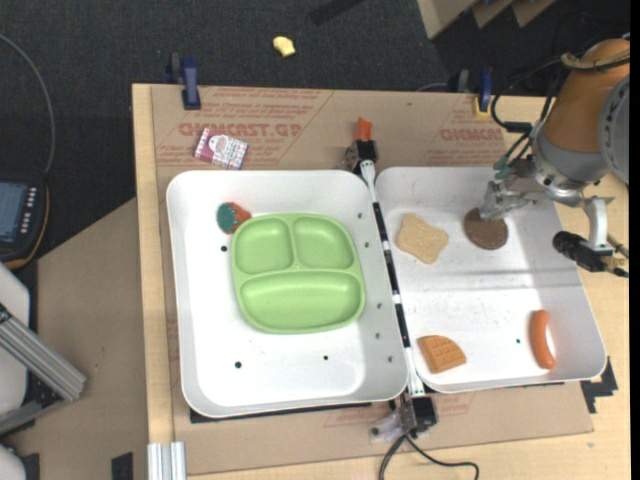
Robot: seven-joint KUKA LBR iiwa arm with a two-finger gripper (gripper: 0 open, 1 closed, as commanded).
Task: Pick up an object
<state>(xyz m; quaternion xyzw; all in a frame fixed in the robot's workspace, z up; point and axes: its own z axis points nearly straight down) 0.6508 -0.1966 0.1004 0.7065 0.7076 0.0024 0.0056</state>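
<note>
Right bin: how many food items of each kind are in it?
Bread slices: 2, one pale, one browner
Brown round patty: 1, under the tool
Sausage: 1
Total: 4

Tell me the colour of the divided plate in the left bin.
Light green plate, clearest in the camera view.

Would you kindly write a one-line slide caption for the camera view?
Gripper poised over a brown patty in the right bin, near toast; green divided plate in the left bin.
</note>
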